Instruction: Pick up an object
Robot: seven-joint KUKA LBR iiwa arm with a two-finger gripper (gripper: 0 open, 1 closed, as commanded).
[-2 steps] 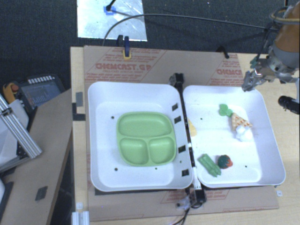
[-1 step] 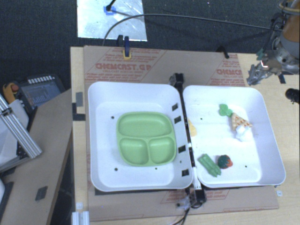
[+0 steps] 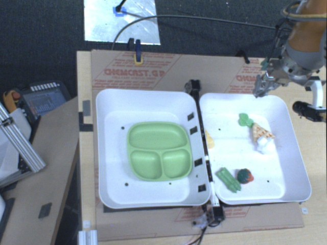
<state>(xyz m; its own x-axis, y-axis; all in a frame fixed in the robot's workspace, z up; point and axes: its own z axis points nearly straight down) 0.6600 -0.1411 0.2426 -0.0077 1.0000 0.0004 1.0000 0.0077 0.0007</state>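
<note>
Camera view puts the gripper [image 3: 263,87] at the far edge of the right bin [image 3: 294,152], just above its back rim, hanging off the grey arm [image 3: 301,40] that comes in from your right. You cannot tell from here whether it is parted or closed, and nothing is visible in its grasp. Look into the right bin for the objects: a small green piece [image 3: 244,119] near the back, an ice-cream cone toy [image 3: 262,135] just beside it, lying tilted with its white end toward you, a green pod-shaped toy [image 3: 227,179] near the front left corner, and a strawberry [image 3: 245,175] right next to it. A yellowish item [image 3: 208,138] sits against the divider. The left bin [image 3: 110,137] holds a green divided tray [image 3: 157,151], centred.
</note>
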